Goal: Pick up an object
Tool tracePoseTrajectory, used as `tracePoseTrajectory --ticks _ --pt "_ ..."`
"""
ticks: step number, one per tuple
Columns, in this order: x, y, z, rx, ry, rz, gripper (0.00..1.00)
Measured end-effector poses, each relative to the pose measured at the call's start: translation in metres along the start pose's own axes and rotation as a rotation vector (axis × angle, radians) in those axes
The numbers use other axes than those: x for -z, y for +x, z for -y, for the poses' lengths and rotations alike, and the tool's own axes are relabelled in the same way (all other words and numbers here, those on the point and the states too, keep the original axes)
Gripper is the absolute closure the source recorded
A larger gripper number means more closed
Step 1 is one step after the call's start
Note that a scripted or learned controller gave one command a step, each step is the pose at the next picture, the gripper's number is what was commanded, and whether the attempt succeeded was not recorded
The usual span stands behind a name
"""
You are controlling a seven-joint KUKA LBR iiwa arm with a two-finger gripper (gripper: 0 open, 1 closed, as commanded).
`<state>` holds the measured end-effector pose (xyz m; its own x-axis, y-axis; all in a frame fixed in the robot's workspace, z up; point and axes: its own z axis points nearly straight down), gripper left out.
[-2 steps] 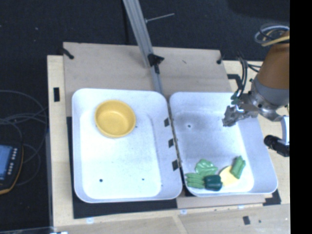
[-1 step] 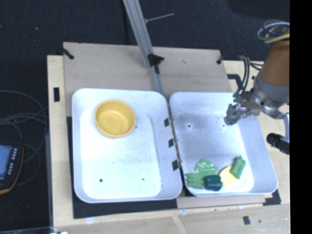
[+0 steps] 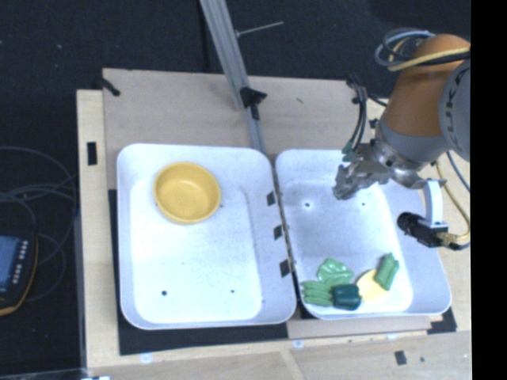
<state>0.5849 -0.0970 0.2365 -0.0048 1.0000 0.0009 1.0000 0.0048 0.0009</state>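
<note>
We cannot tell our claw's (image 3: 346,187) state; below it, the light, slippery green toys (image 3: 335,283) suit a mid-body pinch.

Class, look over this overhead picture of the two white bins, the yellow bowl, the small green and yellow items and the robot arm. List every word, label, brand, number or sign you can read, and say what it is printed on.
None: no readable text stands on any of these.
Round yellow plastic bowl in the left shallow white bin: plain.
Small green and yellow items in the right shallow white bin: no legible marks.
Dark handheld device at the left edge: anything on it is too blurred to read.
</note>
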Motion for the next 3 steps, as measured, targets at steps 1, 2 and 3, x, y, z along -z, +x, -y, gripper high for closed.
tracePoseTrajectory --ticks 1,2,3 --pt "0.011 0.054 -0.005 0.000 -0.001 0.000 1.00" --pt "0.019 0.108 -0.005 0.000 0.000 0.000 1.00" --pt "0.021 0.153 -0.005 -0.002 0.000 0.000 1.00"
